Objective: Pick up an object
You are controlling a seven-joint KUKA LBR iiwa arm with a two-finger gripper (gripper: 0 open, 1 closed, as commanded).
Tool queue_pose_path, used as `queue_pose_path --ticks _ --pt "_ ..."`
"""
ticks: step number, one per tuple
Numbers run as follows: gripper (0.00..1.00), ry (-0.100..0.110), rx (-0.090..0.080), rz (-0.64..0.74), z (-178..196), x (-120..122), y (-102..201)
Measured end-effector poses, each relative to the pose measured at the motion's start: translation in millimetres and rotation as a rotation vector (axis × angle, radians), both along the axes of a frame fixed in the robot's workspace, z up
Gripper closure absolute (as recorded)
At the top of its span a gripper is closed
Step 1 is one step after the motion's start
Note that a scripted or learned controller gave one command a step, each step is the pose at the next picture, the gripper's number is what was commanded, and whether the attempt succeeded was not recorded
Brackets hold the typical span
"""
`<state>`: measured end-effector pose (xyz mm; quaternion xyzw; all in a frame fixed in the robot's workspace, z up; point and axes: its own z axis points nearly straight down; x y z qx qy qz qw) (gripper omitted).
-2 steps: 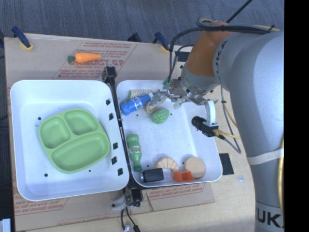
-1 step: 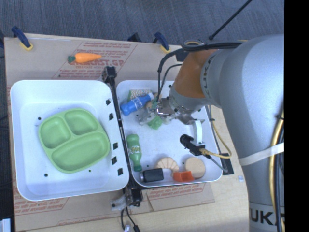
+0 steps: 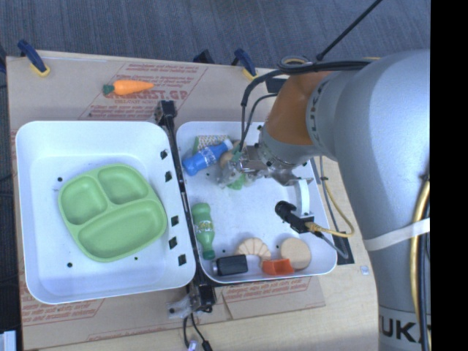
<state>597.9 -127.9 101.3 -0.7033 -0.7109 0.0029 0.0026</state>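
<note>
My gripper (image 3: 238, 168) is low over the upper middle of the right bin (image 3: 316, 265), below the orange wrist band. Its tip is against a small green item (image 3: 235, 182) and close to the right end of a blue bottle (image 3: 203, 158) that lies tilted by a patterned packet (image 3: 209, 140). A green bottle (image 3: 202, 228) lies along the bin's left wall. Along the front wall sit a black block (image 3: 232, 265), a tan ridged shell-like piece (image 3: 254, 248), an orange-red piece (image 3: 276, 267) and a round beige piece (image 3: 295, 252).
The left bin (image 3: 36, 148) holds a green divided plate (image 3: 112, 210). A toy carrot (image 3: 128, 88) lies on the cardboard behind it. Blue clamps (image 3: 33, 57) grip the bench's far edge. The arm's grey body covers the right side, and a black cable connector (image 3: 291, 216) hangs over the right bin.
</note>
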Motion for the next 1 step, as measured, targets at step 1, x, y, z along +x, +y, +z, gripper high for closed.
queue_pose_path --ticks 1 --pt "1.0 -0.008 0.001 -0.004 133.9 4.2 51.5"
